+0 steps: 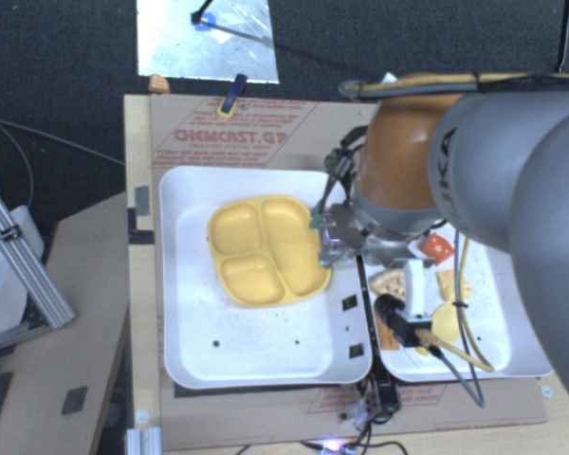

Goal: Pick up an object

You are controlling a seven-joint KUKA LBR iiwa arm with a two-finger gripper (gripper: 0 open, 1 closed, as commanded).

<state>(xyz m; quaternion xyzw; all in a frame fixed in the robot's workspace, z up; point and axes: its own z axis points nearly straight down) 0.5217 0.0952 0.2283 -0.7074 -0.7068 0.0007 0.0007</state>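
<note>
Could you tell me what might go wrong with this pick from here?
The gripper sits at the right rim of the yellow divided plate, so it may only nudge the plate across the left bin. The rim is thin, so a grasp could slip. The arm also hides much of the right bin.

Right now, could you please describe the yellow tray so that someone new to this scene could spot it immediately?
Find the left white bin of the two on the bench. The yellow tray lies in its upper middle, its right edge beside the gripper. It is the large rounded piece split into three compartments, unlike the small mixed items in the right bin.
</note>
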